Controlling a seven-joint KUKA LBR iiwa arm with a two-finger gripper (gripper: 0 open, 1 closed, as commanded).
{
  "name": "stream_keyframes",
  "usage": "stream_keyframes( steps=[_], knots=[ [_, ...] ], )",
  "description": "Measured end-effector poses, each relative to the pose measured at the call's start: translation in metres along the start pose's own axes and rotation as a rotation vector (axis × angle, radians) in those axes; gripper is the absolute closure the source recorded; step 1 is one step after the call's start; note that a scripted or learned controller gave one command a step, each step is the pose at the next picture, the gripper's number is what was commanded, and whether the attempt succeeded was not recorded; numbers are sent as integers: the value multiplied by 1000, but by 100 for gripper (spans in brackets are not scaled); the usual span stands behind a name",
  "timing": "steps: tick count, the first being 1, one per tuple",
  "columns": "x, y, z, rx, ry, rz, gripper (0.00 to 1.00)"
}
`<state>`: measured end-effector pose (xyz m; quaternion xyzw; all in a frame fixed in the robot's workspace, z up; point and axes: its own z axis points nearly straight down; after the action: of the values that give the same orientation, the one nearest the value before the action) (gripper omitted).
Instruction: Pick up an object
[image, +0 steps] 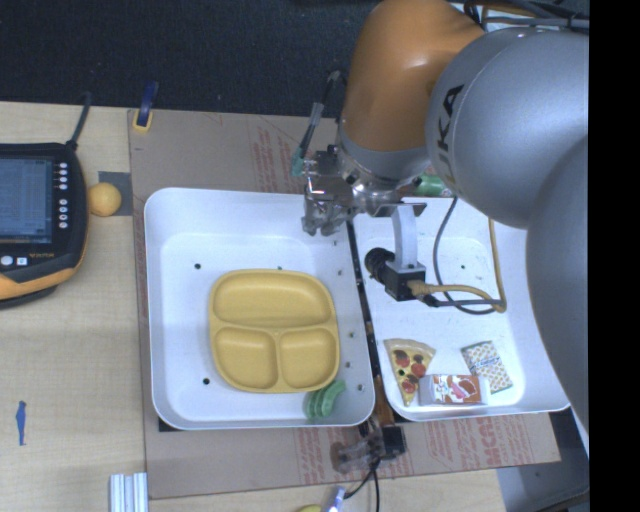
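while pincer (322, 222) hovers, yellow tray (272, 330) lies below, apart

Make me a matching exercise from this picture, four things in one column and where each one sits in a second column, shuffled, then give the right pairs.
Things:
1. yellow divided tray
2. green toy
3. pizza slice toy
4. orange ball

Places:
A. on the bench, left of the bins
B. right bin, near front
C. middle of left bin
D. left bin's front right corner

Pairs: 1-C, 2-D, 3-B, 4-A
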<state>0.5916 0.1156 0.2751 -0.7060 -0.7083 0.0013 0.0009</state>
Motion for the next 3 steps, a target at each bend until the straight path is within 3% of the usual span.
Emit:
stream_keyframes(
  steps=[1, 2, 3],
  knots=[
    [85, 36, 41, 1, -1, -4, 100],
    [83, 65, 16, -1, 0, -3, 100],
    [81, 65, 5, -2, 0, -4, 100]
  ],
)
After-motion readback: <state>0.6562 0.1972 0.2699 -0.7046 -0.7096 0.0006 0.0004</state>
